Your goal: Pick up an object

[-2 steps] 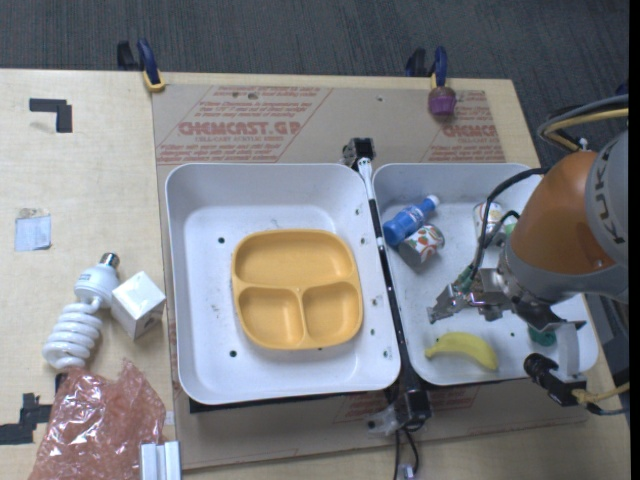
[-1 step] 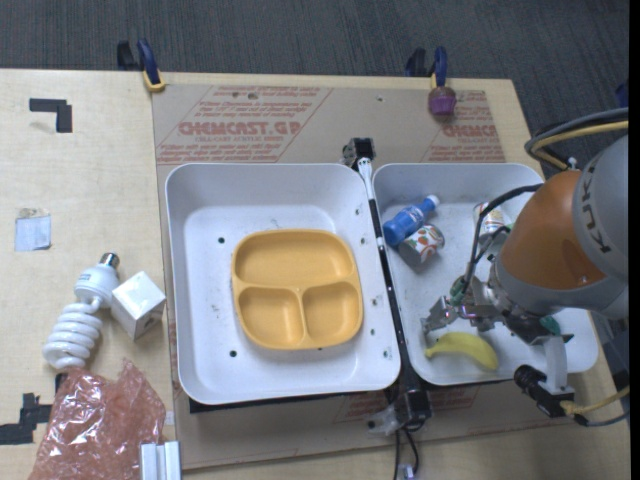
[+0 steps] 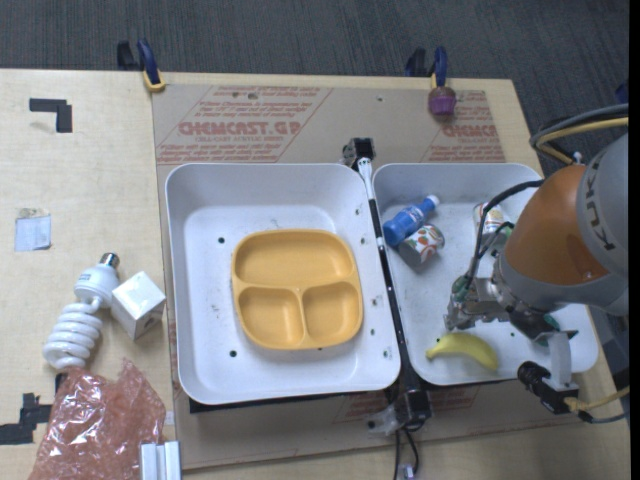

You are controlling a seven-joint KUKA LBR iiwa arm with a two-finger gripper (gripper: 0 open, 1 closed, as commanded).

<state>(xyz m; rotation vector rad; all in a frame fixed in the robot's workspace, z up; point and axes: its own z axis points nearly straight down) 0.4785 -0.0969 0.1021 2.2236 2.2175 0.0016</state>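
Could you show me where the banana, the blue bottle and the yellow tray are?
banana [image 3: 463, 349], camera view, middle of the fruit.
blue bottle [image 3: 404, 222], camera view, middle of its body.
yellow tray [image 3: 296, 253], camera view, bare floor of its large compartment.

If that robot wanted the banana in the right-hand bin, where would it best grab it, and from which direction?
Probably across the thick middle of the banana, coming straight down from above. It lies flat on the floor of the right bin, curved, with its ends tapering, so the middle gives the fingers the most to close on. The gripper hovers just above it, and the blue bottle lies well clear.
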